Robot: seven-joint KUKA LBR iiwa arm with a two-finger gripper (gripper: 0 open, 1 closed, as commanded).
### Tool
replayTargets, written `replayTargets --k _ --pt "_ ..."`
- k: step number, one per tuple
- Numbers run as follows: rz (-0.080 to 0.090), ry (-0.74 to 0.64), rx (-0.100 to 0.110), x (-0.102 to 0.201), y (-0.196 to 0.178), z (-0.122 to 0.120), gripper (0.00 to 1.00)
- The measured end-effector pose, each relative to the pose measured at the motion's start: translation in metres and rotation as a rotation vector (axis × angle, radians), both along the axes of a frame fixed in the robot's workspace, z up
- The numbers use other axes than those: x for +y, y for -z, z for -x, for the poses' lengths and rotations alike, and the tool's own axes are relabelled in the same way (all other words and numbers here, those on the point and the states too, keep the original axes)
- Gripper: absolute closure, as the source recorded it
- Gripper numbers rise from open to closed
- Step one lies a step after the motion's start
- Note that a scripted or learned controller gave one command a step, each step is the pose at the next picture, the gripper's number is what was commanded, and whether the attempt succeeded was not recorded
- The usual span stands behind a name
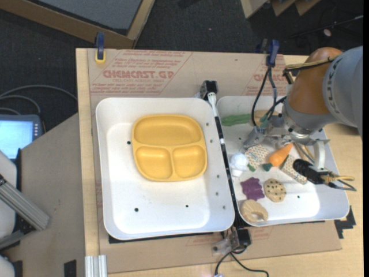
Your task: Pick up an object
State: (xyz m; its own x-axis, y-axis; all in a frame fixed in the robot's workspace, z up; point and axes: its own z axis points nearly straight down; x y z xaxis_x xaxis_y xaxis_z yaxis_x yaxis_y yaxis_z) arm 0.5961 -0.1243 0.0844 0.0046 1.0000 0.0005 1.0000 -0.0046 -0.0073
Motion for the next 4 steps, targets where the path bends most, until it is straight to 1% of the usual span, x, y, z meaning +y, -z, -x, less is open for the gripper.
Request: replayTargets --k 1,2,3,4 --pt "-0.002 0.002 0.004 -0.001 0.000 0.123 0.00" --pt "0.014 -0.001 -0.017 0.023 -0.001 0.079 0.00" --pt "0.003 -0.006 -0.014 0.017 -0.001 0.011 0.00" --pt "0.002 -0.003 -0.008 0.017 -0.010 0.015 1.00"
